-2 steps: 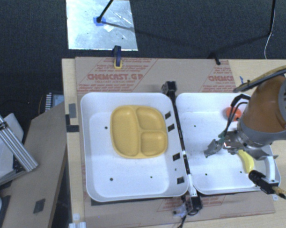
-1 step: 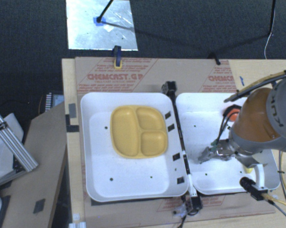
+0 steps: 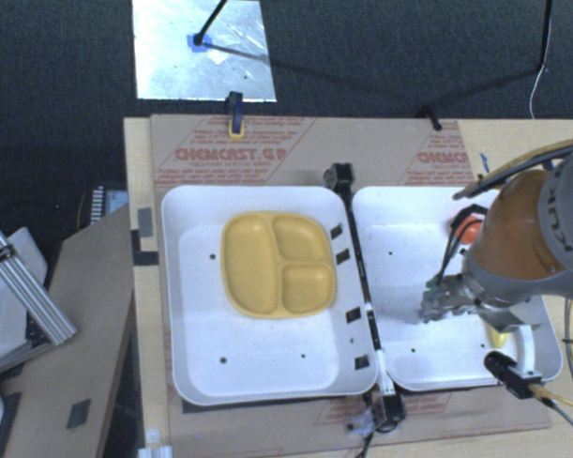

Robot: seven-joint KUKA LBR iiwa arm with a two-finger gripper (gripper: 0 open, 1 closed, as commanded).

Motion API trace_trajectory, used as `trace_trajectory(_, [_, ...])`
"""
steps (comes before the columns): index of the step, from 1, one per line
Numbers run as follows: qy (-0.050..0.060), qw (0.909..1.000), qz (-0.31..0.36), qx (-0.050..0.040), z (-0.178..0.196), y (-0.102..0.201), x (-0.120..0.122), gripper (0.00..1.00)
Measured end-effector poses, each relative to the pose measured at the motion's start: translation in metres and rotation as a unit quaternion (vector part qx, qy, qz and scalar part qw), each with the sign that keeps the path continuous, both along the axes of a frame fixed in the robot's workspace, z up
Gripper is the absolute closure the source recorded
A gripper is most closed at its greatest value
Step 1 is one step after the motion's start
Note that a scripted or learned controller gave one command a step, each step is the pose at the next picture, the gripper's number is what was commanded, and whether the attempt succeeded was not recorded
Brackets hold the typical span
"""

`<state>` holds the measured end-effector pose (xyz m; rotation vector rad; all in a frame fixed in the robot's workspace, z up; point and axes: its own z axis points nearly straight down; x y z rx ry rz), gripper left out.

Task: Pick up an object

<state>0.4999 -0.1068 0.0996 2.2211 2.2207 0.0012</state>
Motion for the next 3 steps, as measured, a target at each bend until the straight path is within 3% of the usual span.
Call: trace_trajectory(3, [-0.003, 1.0000, 0.003, -0.0007, 0.174, 0.005, 0.010, 1.00])
